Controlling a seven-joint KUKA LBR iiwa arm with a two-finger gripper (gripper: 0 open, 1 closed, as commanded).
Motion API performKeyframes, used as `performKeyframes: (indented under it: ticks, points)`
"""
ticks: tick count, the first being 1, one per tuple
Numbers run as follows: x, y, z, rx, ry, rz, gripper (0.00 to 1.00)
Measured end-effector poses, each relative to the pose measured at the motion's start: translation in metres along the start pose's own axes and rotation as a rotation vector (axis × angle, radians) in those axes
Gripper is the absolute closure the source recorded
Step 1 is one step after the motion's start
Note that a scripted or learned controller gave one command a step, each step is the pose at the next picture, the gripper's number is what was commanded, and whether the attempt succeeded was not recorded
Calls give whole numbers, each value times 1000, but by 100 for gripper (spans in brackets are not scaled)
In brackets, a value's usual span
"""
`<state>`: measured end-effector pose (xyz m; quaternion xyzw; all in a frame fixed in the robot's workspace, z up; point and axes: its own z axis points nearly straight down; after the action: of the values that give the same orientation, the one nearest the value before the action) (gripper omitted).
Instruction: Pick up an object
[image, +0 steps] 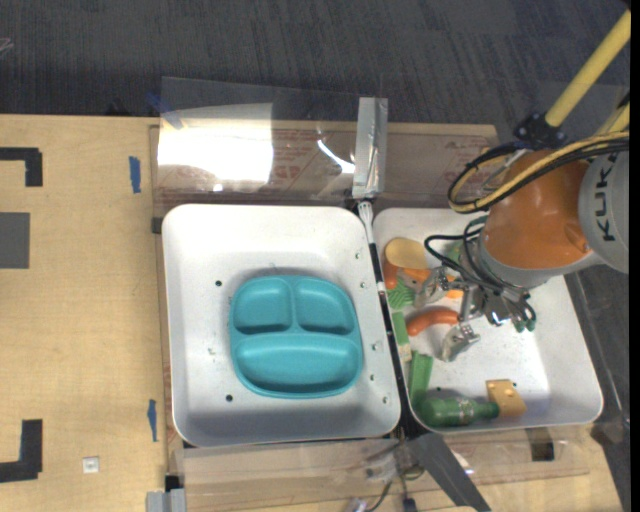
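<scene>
My arm (545, 215) reaches in from the right, over the right bin (570, 385). My gripper (463, 338) hangs low above that bin's left half, just beside the divider between the two bins.

Fingers: I cannot tell how far apart they stand; the wrist and cable loom cover most of them from above. I see nothing clearly held between them, so I report no grasp.

Contents, right bin: an orange piece (432, 320) lies just left of the gripper, touching or nearly touching it. A yellow cup (405, 253) sits toward the far left corner. A green stick (420, 372) lies along the divider wall below the gripper. A green bottle (455, 408) lies on its side near the front wall, with a tan block (506, 397) at its right end. The small items under the wrist are crowded together and partly hidden.

Left bin (190, 330): it holds a teal tray (295, 335) with three compartments, lying flat in the middle, well apart from the gripper.

Step in hand, by my judgement: descent or positioning over the cluttered left side of the right bin, with the orange piece the likeliest target. No lift has begun.

Next move calls for: centring over one item, closing on it alone, keeping clear of the divider wall, then rising straight up.
</scene>
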<state>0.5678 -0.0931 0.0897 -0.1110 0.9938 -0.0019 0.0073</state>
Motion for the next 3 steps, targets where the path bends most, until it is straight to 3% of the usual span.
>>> performKeyframes:
  ticks: [1, 2, 3]
  points:
    - [-15, -13, 1, -3, 1, -84, 0]
    - [-19, -13, -13, 0, -13, -82, 100]
    - [-73, 14, -199, 0, -8, 86, 100]
